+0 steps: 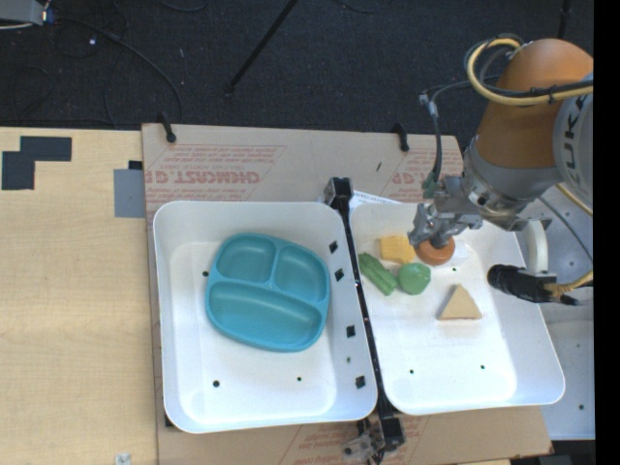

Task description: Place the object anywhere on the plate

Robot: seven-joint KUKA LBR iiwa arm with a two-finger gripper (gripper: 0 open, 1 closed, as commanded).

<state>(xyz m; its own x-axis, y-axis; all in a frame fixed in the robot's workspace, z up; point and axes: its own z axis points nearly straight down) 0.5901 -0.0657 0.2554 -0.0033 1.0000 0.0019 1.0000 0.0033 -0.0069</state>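
We see the gripper (435, 232) low over the far left part of the right bin (504, 376), right on top of the orange object (437, 251). We cannot tell how it is set or whether it has any hold; the wrist hides that.

Risks as we judge them: the orange object sits in a tight cluster, with the yellow block (395, 249) just beside it on the left and the green ball (415, 277) just near of it. A closing grip could nudge or catch a neighbour instead, or push the target off sideways. If the grip is shallow the piece could drop on the way across the black divider (351, 289) between the bins. The plate (267, 292) lies in the left bin (184, 356), well apart from the cluster, so the carry is long.

The task's thing looks small, rounded and orange, with its top covered by the gripper; probably a toy food item, smooth, likely to roll. Also in the right bin are a green pod (377, 273) left of the ball and a tan wedge (459, 304) to the right.
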